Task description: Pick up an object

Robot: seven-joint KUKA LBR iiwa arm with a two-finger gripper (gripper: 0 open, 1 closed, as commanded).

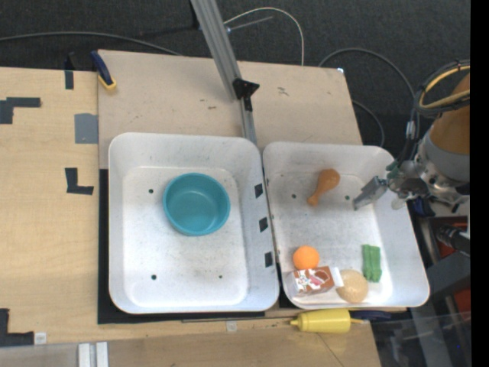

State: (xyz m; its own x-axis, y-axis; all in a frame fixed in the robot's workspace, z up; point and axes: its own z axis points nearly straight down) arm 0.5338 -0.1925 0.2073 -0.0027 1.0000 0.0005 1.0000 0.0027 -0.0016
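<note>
The right bin (397,281) holds several objects. A brown drumstick-shaped toy (324,185) lies near its back. An orange ball (306,257), a red-and-white packet (313,280), a beige round piece (352,287) and a green strip (371,263) crowd the front. A teal bowl (197,203) sits in the left bin (130,281). My gripper (377,199) hangs over the right bin's right side, just right of the drumstick toy, open, with nothing between its fingers.
A yellow bottle (325,321) lies on the bench just outside the right bin's front rim. A grey metal pole (221,44) slants down to the divide between the bins. Cables run behind the bench.
</note>
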